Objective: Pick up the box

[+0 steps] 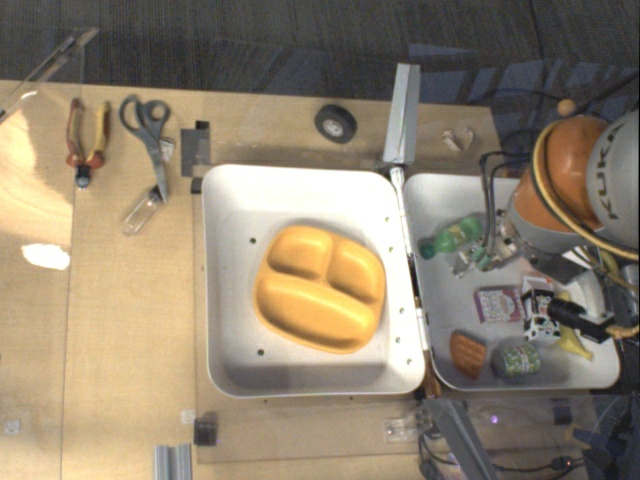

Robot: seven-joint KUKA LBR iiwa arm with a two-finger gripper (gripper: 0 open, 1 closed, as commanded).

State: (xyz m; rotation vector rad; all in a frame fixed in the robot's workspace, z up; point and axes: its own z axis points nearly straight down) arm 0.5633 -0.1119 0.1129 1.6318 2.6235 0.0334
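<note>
Bins come first, two of them, shallow and white, set side by side on the bench. Nearest the camera in the right bin (436, 298) lie an orange-brown lump (467, 353) and a speckled green ball-like thing (520, 359), one of each, close together by the front wall. Just behind them sits the box (497, 304), a small flat one with a purple-pink face and white print too small to read, lying flat and touching nothing that can be made out. Right of it is a small black-and-white object (541, 315) with a bit of yellow (572, 341) at its near side — what either one is cannot be told. Farther back a single green bottle (451, 238) lies on its side, and next to it hangs the gripper (486, 255), its tip low over the bin floor beside the bottle's end; whether its fingers are apart or together cannot be told, since they blur into grey and green clutter. The arm's orange band and grey shell bear the letters "KU". The left bin (230, 268) holds one big yellow-orange moulded tray (320, 286) with three compartments. Beyond the bins, on the wooden bench (100, 348), lie one roll of black tape (335, 122), one pair of scissors (148, 138) and one pair of red-handled pliers (84, 140) — well apart from the bins.
</note>
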